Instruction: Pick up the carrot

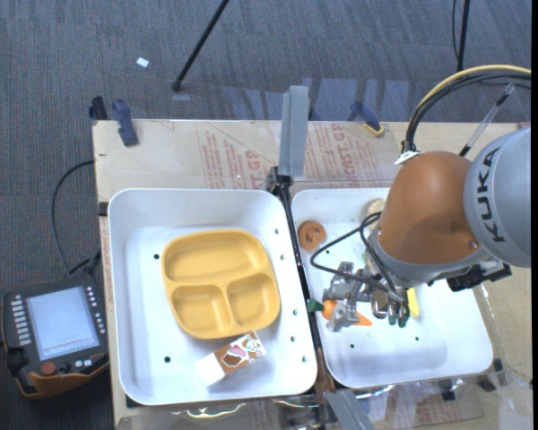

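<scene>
The pincer is seen low over the carrot, its spread indiscernible, so the carrot may be nudged aside.

orange carrot, yellow tray, white bins

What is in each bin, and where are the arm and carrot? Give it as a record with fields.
left bin: yellow tray; small carton near its front edge
right bin: carrot, brown disc, yellow-green item
arm: over right bin
gripper: low, at the carrot
carrot held: cannot tell
</scene>
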Tool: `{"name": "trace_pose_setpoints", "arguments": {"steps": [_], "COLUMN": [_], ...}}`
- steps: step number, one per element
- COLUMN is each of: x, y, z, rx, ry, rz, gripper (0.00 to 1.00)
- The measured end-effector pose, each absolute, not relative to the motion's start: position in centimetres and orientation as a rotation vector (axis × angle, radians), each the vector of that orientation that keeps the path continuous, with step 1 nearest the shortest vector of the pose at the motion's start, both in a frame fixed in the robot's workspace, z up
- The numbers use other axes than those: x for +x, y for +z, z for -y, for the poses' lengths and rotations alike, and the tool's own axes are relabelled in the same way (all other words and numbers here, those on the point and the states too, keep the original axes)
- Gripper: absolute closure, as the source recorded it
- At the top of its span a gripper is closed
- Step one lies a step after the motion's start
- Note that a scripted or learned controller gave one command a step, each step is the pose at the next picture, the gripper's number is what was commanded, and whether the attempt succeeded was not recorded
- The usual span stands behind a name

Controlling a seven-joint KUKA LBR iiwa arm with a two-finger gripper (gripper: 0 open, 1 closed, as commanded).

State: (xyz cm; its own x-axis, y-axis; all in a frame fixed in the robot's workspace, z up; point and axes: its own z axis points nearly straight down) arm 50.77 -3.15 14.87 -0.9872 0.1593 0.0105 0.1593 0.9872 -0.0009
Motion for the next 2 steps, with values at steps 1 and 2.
{"name": "trace_pose_setpoints", "arguments": {"steps": [1,2], "x": [50.9,50.0], "y": [15.0,8.3], "z": [3.1,9.1], "rx": [-0.248,-0.51], "ry": [-0.001,-0.001], "rz": [3.124,3.091], "gripper": [0.0,0.0]}}
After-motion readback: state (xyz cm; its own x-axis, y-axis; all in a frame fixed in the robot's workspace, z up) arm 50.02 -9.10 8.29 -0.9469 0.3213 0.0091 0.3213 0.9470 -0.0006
